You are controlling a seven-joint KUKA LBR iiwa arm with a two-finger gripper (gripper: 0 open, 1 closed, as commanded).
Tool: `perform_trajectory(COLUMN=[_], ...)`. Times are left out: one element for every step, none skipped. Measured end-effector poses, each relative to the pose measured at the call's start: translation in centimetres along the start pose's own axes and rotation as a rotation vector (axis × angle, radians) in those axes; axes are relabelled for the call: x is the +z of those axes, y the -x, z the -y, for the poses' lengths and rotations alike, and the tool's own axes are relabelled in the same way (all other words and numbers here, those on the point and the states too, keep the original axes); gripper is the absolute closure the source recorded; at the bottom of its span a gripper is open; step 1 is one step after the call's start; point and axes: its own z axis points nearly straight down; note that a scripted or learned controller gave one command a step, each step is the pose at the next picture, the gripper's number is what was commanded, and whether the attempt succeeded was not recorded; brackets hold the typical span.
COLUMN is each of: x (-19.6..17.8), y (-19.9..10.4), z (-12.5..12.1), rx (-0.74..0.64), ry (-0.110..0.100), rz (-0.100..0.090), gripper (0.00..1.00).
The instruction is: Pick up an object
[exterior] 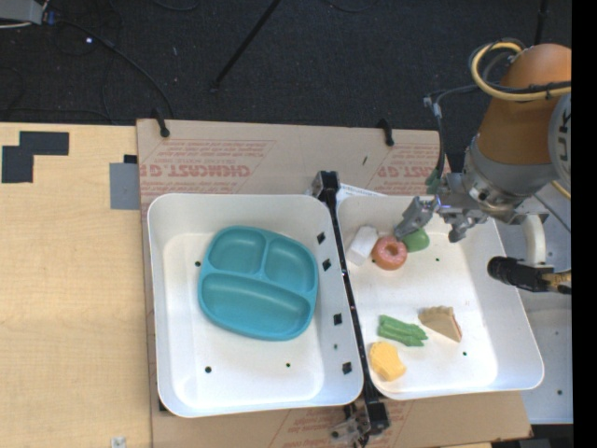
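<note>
The grey arm with its orange band reaches in from the right and bends downward at the wrist. Its tool [437,220] hangs low, with two fingers spread apart and angled down-left.

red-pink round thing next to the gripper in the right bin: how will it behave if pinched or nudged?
The red-pink round object looks rounded and smooth, so it will probably roll or skid across the right bin if nudged. It appears small and toy-like, so likely light. It sits close to a white item and a green one, so a push may shove those too.
</note>
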Motion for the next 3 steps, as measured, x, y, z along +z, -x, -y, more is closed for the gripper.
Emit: perform_trajectory(x=[-0.5,4.0,8.6], y=[0.0,-0.2,-0.5], z=[-0.2,0.4,1.1], rx=[-0.001,-0.001,0.000], ry=[0.010,0.007,0.006], rz=[0.001,0.001,0.001], gripper=[0.00,0.00,0.00])
